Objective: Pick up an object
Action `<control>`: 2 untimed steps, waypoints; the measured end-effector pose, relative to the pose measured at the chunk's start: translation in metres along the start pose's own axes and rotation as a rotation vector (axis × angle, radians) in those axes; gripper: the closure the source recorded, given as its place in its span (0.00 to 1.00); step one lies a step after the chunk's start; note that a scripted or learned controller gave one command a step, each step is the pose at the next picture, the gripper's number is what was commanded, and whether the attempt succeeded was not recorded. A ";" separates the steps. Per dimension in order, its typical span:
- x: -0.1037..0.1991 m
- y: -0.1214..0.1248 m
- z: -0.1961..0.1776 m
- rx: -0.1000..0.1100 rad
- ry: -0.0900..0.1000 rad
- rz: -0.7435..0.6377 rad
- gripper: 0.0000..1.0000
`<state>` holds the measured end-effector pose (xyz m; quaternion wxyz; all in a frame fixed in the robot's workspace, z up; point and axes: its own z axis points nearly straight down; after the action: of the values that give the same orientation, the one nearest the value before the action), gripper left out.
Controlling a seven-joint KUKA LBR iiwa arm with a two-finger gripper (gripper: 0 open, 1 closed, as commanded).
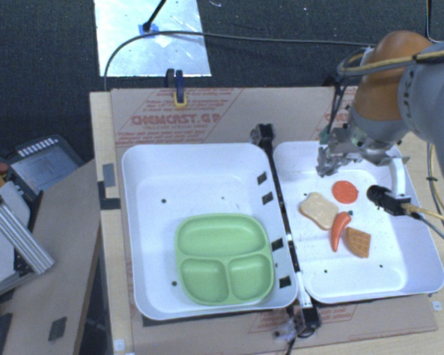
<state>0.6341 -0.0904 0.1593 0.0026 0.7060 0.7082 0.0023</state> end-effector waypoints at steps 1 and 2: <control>0.001 0.001 -0.065 0.000 0.000 -0.002 1.00; 0.000 0.010 -0.127 -0.001 -0.001 -0.002 1.00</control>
<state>0.6434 -0.0900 0.2861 0.0033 0.7053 0.7089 0.0024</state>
